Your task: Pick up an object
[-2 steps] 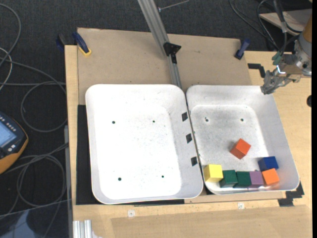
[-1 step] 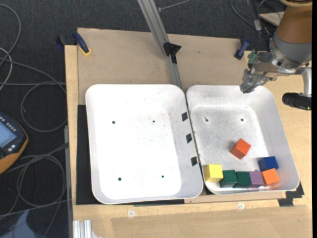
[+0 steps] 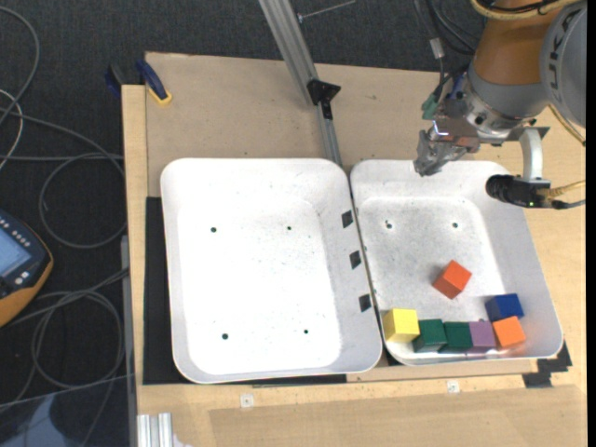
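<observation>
Above the far rim of the right bin (image 3: pixel 535 277), at about twelve o'clock on that bin, the gripper (image 3: pixel 431 163) hung with nothing between its fingers; whether the jaws stood open or closed could not be told, for they showed as one dark, blurred tip. Behind it the grey wrist rose to the orange band of the arm (image 3: pixel 510 40), reaching in from three o'clock.

Outward from there, the bin's floor lay bare under the gripper. An orange-red cube (image 3: pixel 453 278) sat alone near the bin's middle, tilted on a corner, at roughly six o'clock from the gripper and well apart from it. Along the near wall ran a row: a yellow cube (image 3: pixel 402 323), two green cubes (image 3: pixel 444 334), a purple block (image 3: pixel 481 334) and an orange cube (image 3: pixel 508 331), with a blue cube (image 3: pixel 504 306) just behind the orange one. The left bin (image 3: pixel 177 250) lay at nine o'clock.

The step in hand looked like the approach, with no object yet chosen or touched. The next move would likely call for travel toward six o'clock and a descent; the lone orange-red cube seemed the easiest target, since the row pieces touched one another and hugged the wall.
</observation>
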